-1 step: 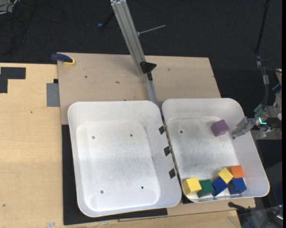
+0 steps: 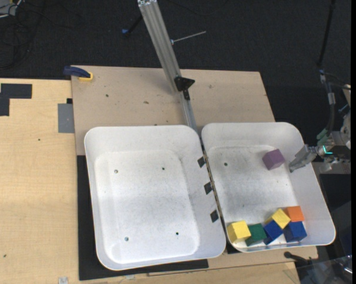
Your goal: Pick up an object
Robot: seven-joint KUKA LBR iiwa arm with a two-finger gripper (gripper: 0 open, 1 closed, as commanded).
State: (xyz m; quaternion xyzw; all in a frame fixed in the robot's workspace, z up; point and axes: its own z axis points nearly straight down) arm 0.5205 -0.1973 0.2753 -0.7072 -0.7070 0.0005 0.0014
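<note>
Jaws at the right bin's [image 2: 311, 158] right rim; whether they stand open or closed cannot be told, and nothing is seen between them. Just beside them, a purple cube [image 2: 274, 158] lies alone in the bin's upper part. Likely light, rigid, matte; best taken across two opposite flat faces. More blocks [image 2: 272, 226] cluster at the near corner.

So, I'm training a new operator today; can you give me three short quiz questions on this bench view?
1. True or false: the purple block lies in the left bin.
2. Which block lies nearest the right bin's divider side? A yellow B orange C purple
3. Fill in: the gripper sits at the bin's ___ rim.

Key: 1 false; 2 A, the yellow block; 3 right.
</note>
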